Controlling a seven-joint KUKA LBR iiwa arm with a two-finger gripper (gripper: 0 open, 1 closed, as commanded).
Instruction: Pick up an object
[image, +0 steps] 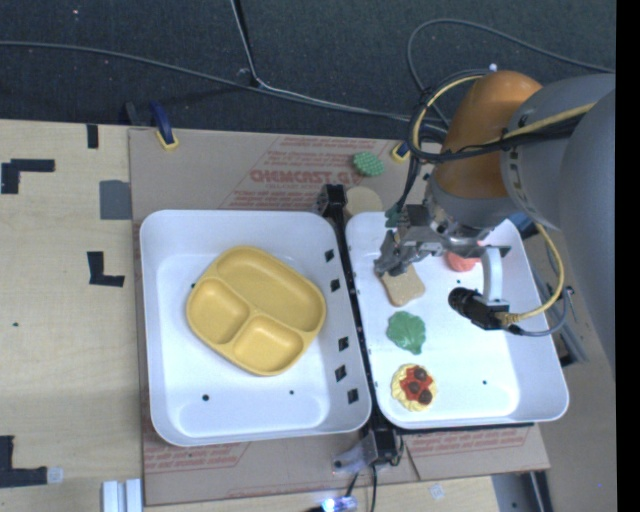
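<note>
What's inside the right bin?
In the right bin: a tan cracker under the end effector, a green piece, a small pizza and a pink item, partly hidden by the arm.

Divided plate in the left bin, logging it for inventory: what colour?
Yellow, plain; the divided plate shows in the camera view.
</note>
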